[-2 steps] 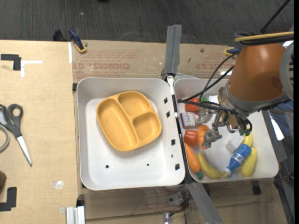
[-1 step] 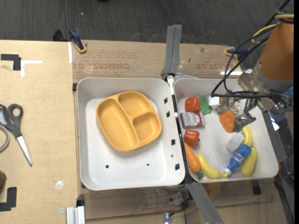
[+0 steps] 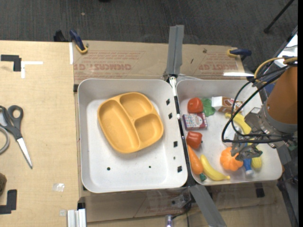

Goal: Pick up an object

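Banana (image 3: 214,170) sits at the near edge of the right bin (image 3: 215,181), with a carrot (image 3: 195,161) just left of it along the divider. Gripper (image 3: 244,151) is low over the near-right part of that bin, directly at a small orange pumpkin-like toy (image 3: 229,160); can't tell whether the jaws are spread or pinching, cables and wrist cover them. A yellow piece with a blue bit (image 3: 253,164) lies just right of the orange toy. Further back: red pepper (image 3: 194,138), pink box (image 3: 194,121), red tomato (image 3: 194,105) beside a green piece (image 3: 208,108), white block (image 3: 217,101), another yellow item (image 3: 241,122) partly under the cables. Black cables (image 3: 236,112) loop across the bin's right half. Left bin (image 3: 90,174) holds a yellow divided plate (image 3: 130,122). Scissors (image 3: 16,131) lie on the bench, far left.
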`<state>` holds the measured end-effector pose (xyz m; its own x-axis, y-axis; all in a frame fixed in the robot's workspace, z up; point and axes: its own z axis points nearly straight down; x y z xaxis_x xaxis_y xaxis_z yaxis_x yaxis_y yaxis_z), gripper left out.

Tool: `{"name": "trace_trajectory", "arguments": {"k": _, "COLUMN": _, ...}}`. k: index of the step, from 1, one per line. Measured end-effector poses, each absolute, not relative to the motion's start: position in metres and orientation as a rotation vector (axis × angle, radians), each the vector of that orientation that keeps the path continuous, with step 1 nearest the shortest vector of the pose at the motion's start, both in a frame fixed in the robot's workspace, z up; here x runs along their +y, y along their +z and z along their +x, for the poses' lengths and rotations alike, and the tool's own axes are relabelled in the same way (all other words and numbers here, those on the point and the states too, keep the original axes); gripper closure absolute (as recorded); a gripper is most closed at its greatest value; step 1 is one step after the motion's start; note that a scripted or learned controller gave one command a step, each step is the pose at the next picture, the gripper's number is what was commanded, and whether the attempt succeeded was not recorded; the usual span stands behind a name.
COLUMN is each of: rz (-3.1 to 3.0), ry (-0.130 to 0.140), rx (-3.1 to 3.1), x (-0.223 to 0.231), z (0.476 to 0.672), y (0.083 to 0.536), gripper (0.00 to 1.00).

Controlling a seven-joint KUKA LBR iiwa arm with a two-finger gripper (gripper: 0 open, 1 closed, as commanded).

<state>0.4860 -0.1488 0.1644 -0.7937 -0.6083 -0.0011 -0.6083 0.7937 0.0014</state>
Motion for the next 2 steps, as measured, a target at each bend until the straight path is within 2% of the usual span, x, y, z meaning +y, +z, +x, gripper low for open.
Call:
{"name": "trace_trajectory", "arguments": {"k": 1, "rz": -0.786, "ry": 0.000, "rx": 3.037, "x": -0.076, "z": 0.496, "y": 0.192, "gripper": 1.00}}
{"name": "trace_trajectory", "arguments": {"k": 2, "rz": -0.607, "ry": 0.000, "rx": 3.079, "x": -0.137, "z": 0.552, "y": 0.137, "gripper": 1.00}}
